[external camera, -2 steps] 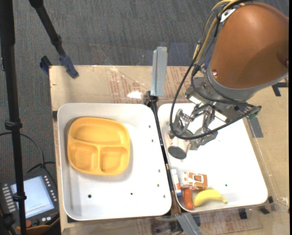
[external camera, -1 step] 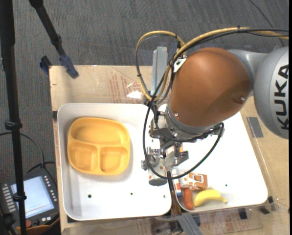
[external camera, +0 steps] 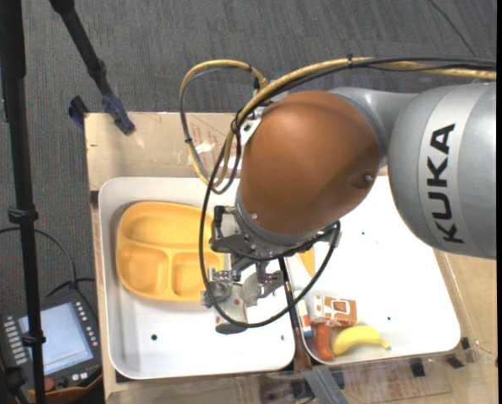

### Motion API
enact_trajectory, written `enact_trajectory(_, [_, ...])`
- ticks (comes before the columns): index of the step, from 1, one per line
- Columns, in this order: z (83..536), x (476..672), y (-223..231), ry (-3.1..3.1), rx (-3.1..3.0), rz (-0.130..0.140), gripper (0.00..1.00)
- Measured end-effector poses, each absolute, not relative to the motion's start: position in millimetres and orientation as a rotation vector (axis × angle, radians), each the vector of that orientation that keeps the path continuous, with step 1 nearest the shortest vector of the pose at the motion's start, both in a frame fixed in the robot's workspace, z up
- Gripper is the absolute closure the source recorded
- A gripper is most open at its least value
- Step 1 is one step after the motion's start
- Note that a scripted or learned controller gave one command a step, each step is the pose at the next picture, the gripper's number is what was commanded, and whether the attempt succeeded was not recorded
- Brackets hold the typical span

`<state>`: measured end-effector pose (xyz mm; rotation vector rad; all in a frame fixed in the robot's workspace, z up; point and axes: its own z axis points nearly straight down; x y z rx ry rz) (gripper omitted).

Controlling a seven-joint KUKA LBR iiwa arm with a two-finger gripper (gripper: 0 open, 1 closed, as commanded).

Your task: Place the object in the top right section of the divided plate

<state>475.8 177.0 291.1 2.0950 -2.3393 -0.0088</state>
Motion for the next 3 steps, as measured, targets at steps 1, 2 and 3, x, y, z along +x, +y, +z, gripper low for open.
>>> enact_trajectory(1, [389,477.8,161,-2.458,1.959,-0.008,1.00])
enact_trajectory(2, [436,478.5,85,-2.236,2.214,-0.006,1.00])
enact_trajectory(3, [435,478.2,37,-2.150,2.293,-0.009,1.00])
